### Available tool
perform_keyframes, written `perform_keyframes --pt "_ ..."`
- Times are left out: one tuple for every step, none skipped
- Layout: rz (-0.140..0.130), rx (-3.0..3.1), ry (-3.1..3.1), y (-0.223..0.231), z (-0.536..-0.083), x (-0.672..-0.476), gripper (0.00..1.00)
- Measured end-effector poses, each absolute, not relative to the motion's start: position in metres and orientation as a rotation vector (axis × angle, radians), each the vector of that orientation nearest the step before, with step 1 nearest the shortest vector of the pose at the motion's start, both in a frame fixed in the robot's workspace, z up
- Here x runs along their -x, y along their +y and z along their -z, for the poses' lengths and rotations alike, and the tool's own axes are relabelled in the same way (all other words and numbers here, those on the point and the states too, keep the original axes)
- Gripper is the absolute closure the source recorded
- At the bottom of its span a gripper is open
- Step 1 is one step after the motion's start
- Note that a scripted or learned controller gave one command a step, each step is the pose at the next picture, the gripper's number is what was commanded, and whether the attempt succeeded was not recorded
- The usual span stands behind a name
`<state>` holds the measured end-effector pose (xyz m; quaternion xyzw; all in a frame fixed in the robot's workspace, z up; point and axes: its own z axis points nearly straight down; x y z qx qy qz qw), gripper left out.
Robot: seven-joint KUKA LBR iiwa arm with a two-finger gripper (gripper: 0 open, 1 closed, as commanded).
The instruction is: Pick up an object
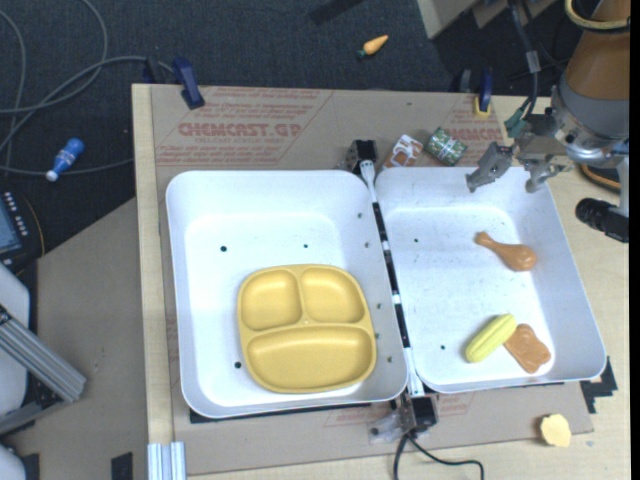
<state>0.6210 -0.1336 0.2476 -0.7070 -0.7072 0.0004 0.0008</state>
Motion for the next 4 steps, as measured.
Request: perform_keyframes --pt "-0.007 2.224 -2.212 -0.202 -0.184 -0.591 0.0" --pt "0.002 2.211 -2.215 -0.215 -0.086 -0.609 0.0" --pt "0.003 2.219 -2.223 -0.217 -0.102 -0.611 1.0" --pt "-0.001 2.215 -2.216 -0.154 -0.158 -0.515 1.0"
